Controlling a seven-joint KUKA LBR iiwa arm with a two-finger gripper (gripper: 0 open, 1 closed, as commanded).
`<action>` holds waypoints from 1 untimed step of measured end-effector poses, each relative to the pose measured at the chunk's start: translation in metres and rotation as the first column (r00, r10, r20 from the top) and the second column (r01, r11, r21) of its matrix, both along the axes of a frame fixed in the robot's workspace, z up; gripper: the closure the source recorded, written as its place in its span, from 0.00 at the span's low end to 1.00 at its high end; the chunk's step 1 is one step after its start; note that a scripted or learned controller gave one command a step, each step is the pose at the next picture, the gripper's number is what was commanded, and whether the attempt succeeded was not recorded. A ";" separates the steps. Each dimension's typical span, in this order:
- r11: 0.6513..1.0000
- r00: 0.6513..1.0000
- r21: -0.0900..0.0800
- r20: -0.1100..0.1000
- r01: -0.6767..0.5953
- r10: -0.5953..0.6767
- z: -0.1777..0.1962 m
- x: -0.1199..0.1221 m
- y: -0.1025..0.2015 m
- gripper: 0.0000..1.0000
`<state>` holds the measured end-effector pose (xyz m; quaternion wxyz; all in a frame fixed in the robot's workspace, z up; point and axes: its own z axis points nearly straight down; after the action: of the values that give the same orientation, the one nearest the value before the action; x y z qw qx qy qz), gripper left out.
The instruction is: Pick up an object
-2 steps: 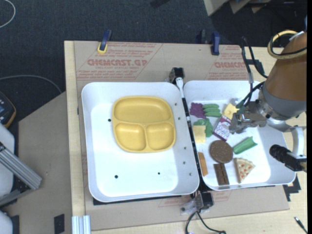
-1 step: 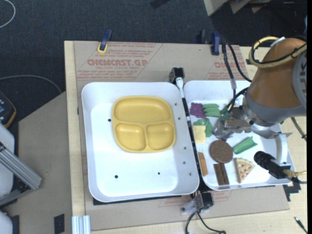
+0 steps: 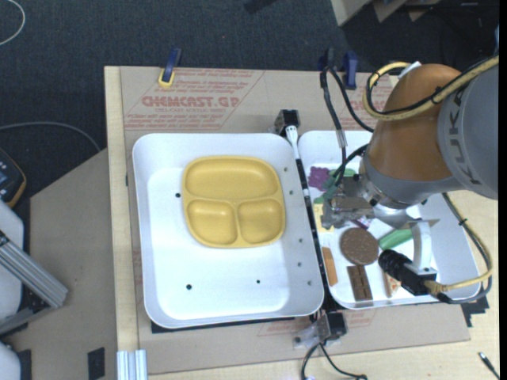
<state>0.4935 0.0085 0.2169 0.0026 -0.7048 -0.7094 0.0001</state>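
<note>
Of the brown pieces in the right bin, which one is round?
The brown disc, lying just below the gripper. The other brown pieces, a dark bar and a thin orange-brown stick, are long and straight, lying nearer the bin's front edge.

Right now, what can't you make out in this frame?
- Pincer fingers: open or shut unclear, the arm's orange band hangs over them.
- Right bin: upper part covered by the arm.
- Purple item: partly hidden, too small to identify.
</note>
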 end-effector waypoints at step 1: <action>1.000 1.000 -0.001 0.000 0.003 -0.003 0.005 -0.009 0.020 1.00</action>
<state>0.4841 0.0282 0.2219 0.0022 -0.7060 -0.7082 0.0005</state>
